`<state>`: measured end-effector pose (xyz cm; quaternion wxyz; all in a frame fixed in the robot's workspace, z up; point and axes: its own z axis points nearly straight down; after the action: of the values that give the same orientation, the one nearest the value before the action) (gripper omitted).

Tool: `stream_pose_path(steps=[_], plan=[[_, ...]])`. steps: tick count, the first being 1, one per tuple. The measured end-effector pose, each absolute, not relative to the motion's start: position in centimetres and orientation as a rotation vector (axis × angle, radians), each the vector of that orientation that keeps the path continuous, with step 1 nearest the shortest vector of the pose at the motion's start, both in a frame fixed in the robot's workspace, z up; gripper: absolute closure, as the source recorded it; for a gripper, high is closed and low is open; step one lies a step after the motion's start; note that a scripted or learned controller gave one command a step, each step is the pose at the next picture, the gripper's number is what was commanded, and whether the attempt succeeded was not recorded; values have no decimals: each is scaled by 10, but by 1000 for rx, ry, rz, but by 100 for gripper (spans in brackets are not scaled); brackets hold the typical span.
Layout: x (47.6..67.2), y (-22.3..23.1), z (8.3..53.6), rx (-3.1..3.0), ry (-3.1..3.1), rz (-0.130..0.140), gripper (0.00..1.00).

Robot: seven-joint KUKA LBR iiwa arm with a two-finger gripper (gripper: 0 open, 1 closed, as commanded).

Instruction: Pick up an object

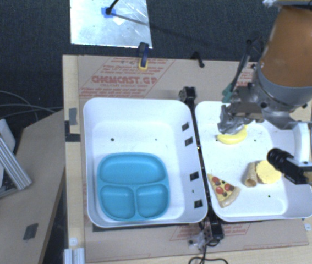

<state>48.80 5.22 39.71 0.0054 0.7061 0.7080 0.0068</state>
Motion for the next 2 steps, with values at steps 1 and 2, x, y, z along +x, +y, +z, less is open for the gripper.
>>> stream_pose_path(steps=[1, 2], plan=[[500, 63, 416, 2213, 2225, 6, 100], [486, 72, 380, 2214, 2229, 0, 100]])
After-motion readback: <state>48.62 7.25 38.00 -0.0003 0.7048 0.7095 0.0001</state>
